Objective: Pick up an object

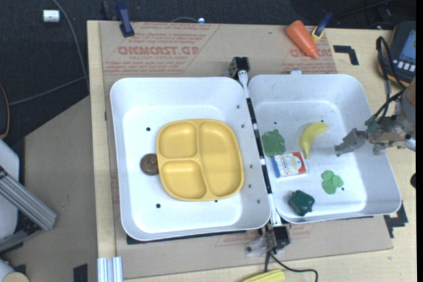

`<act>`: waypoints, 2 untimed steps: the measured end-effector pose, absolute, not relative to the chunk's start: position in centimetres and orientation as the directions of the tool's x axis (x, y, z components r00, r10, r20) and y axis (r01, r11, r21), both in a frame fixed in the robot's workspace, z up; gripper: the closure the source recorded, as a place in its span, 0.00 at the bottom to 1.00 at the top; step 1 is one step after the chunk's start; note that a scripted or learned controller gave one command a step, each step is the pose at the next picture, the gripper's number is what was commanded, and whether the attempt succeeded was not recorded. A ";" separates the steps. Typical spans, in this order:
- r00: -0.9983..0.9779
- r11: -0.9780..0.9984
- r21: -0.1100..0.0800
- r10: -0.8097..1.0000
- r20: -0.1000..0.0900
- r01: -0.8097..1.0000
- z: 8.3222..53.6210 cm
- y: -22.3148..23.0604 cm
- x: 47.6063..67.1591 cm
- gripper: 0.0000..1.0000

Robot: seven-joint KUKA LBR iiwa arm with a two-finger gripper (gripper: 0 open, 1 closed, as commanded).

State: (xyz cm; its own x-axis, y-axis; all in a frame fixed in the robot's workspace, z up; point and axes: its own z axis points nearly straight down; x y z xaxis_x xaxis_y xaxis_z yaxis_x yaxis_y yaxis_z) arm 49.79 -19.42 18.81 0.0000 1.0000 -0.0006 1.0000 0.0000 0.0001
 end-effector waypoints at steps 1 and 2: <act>0.000 0.000 0.000 1.000 0.000 1.000 8.4 -17.7 47.9 0.00; 0.001 -0.001 0.002 1.000 -0.001 1.000 9.4 -17.7 47.9 1.00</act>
